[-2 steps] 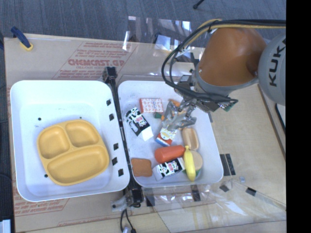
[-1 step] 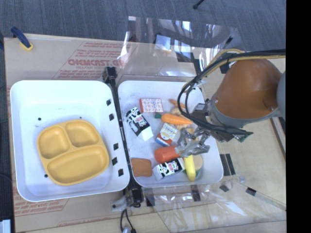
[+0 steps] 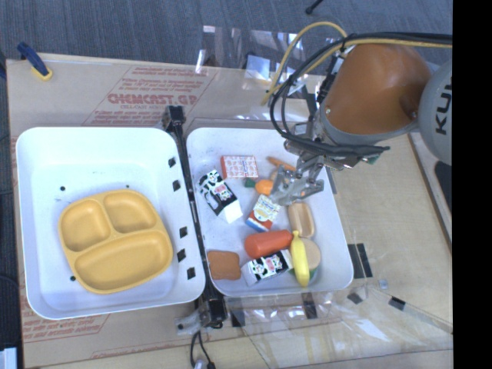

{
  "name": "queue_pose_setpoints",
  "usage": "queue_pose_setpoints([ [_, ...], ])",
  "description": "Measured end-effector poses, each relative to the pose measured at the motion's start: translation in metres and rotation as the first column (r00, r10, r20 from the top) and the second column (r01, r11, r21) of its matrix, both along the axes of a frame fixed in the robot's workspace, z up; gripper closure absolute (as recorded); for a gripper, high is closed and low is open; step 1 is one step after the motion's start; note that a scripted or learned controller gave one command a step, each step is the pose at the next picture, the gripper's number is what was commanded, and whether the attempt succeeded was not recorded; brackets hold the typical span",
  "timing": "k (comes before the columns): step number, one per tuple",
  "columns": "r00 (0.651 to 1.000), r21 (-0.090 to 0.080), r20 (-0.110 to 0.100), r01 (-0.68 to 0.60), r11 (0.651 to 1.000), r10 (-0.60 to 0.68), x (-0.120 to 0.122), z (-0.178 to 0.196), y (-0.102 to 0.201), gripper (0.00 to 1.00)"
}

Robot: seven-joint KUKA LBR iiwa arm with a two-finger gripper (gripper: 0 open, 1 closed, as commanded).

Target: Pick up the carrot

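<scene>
The arm (image 3: 380, 91) looms closest, parking its gripper (image 3: 296, 184) over the crowded right bin (image 3: 338, 237) to reach the toys. The carrot (image 3: 270, 244) lies just below; whether the fingers are spread, I cannot tell.

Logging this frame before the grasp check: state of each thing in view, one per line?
gripper: low in the right bin, over the toys
carrot: lying flat, apart from the gripper
yellow tray: flat in the left bin
cow cartons: both on their sides
banana: lying by the carrot
right bin: holds the toys
</scene>
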State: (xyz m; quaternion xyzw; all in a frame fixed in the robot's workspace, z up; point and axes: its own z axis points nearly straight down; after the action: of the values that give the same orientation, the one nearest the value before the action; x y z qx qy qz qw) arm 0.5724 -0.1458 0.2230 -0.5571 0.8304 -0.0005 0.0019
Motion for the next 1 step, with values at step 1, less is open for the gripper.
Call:
queue_pose_setpoints([
  [1, 1.000, -0.002, 0.006, 0.029, 1.000, -0.029, -0.0084, -0.1170, -0.0276, 1.00],
])
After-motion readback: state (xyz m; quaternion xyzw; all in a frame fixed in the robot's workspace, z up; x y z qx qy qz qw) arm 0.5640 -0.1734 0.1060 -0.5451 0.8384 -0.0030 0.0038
